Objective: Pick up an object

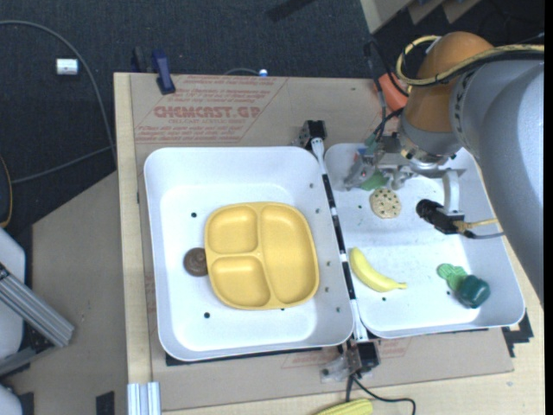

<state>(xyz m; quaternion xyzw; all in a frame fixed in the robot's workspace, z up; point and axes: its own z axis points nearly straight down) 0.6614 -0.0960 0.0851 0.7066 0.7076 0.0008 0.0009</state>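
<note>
A: Where is the claw (pixel 378 173), and what does it hold?

B: It hangs low over the far end of the right bin (pixel 432 305), under the grey arm (pixel 505 137) with its orange band. I cannot tell its state; cables and brackets hide the tip, and nothing visibly sits in it.

A: What could it pick up?

B: A cookie (pixel 385 202), round and tan with dark dots, lies just below the claw, nearly touching it. A banana (pixel 374 271) lies further toward the near edge, close to the wall dividing the bins. A green toy (pixel 465 285) sits well off, toward the near right corner. A dark part of the rig (pixel 439 216) juts out just right of the cookie.

A: And the left bin (pixel 164 258)?

B: A yellow tray (pixel 259 254) with three sections fills its middle, well apart from the claw. A brown disc (pixel 195 262) peeks from under its left edge.

A: What might go wrong?

B: I judge the cookie the likely target. It lies flat and thin, so the claw could close above it and come up with nothing. It could also nudge the cookie sideways, or scrape the bin floor.
</note>
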